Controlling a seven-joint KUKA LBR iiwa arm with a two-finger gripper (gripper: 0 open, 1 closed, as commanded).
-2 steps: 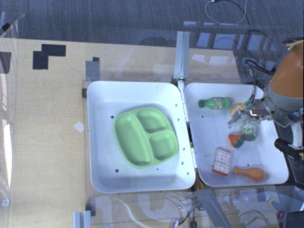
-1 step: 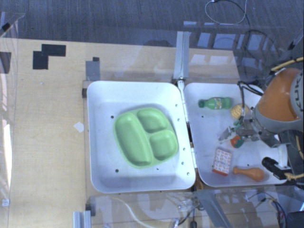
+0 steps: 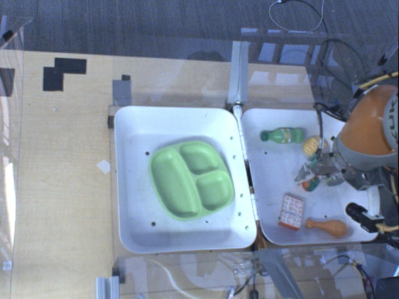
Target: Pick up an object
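My gripper (image 3: 313, 172) hangs low in the right bin (image 3: 271, 185), just right of its middle. The orange-banded wrist (image 3: 369, 129) reaches in from the right. A small red and teal thing (image 3: 310, 183) lies right at the gripper's tip, and whether it is gripped is unclear. Just above the gripper sits a yellow object (image 3: 311, 146). A green bottle (image 3: 283, 135) lies on its side near the bin's far wall. A small patterned box (image 3: 291, 212) and an orange drumstick-shaped toy (image 3: 326, 227) lie near the front wall.
The left bin (image 3: 134, 229) holds a green three-compartment plate (image 3: 191, 179) at its middle. A metal divider (image 3: 237, 80) runs back from between the bins. Black cables (image 3: 324, 114) hang near the arm at the right bin's far right corner.
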